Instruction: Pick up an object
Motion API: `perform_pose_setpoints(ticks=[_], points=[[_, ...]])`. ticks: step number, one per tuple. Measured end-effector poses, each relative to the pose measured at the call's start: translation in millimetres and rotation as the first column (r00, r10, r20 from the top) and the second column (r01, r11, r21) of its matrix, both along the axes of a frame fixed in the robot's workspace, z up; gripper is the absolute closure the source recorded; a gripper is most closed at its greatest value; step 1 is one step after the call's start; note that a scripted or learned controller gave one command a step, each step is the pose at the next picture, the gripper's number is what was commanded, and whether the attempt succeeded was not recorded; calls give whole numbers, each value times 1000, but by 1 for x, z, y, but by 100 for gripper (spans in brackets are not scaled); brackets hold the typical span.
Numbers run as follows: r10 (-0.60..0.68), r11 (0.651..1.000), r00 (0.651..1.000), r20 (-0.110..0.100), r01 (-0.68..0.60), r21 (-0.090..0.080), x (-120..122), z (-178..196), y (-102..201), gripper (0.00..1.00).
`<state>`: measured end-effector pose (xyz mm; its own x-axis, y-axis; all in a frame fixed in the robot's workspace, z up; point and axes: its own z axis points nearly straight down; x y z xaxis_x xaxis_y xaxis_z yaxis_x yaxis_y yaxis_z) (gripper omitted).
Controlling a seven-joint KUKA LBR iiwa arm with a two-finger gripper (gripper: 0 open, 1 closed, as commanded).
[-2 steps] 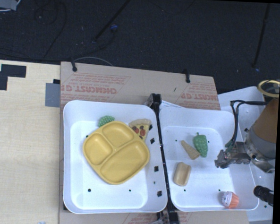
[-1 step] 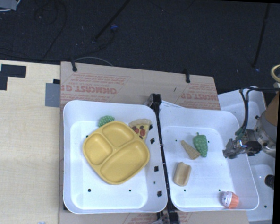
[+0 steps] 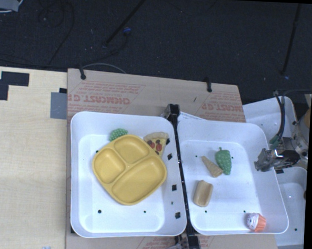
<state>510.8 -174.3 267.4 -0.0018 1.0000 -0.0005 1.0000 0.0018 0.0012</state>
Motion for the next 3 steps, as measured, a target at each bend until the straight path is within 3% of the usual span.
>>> perform_pose_setpoints(ticks=[1,3], points=[[4,1000,1000,-2,-4,2,11,4,55,100],[2,1000,1000,-7,-2,3,22,-28,159,100]])
